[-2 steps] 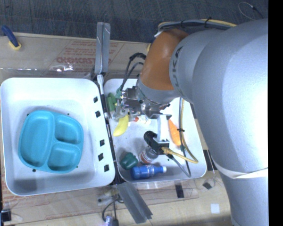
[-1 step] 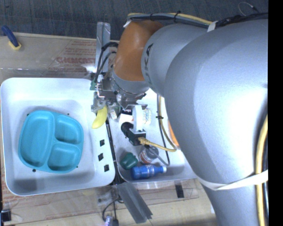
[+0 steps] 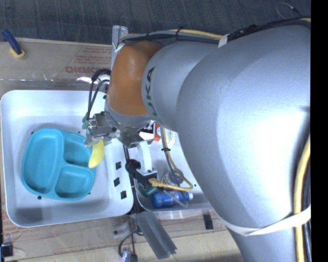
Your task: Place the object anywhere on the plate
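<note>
A light blue plate [image 3: 49,165] with three compartments lies in the left white bin [image 3: 22,214]. A small yellow, banana-like object [image 3: 97,153] hangs over the plate's right rim, its lower end close to or touching the edge. Its upper end sits between the fingers of my gripper [image 3: 94,140], which comes down from the right and is shut on it. The grey arm with its orange band [image 3: 128,81] covers most of the right bin.
In the right bin [image 3: 153,207] a blue object [image 3: 165,199] lies near the front, with a white and red item [image 3: 153,130] partly hidden under the wrist. Cardboard [image 3: 54,59] lines the bench behind the bins.
</note>
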`<state>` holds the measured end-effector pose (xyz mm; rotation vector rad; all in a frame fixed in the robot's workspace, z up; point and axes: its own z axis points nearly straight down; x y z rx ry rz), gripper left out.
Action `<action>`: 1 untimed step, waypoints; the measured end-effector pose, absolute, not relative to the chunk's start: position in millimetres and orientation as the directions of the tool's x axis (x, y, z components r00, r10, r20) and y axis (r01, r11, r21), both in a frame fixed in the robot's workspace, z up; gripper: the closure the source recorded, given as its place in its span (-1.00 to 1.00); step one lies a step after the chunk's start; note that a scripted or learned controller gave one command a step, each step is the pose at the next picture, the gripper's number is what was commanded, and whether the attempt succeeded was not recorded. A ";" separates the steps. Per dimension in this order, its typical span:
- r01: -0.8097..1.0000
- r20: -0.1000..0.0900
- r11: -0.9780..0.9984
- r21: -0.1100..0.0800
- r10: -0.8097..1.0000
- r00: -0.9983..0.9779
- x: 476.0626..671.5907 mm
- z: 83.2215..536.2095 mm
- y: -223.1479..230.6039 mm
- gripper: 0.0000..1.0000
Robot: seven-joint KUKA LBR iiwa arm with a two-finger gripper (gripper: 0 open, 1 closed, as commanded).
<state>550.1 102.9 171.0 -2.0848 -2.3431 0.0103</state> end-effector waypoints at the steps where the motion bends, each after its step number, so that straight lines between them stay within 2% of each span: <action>1: 0.993 0.000 0.116 -0.008 0.993 -0.116 550.3 171.1 102.6 -1.00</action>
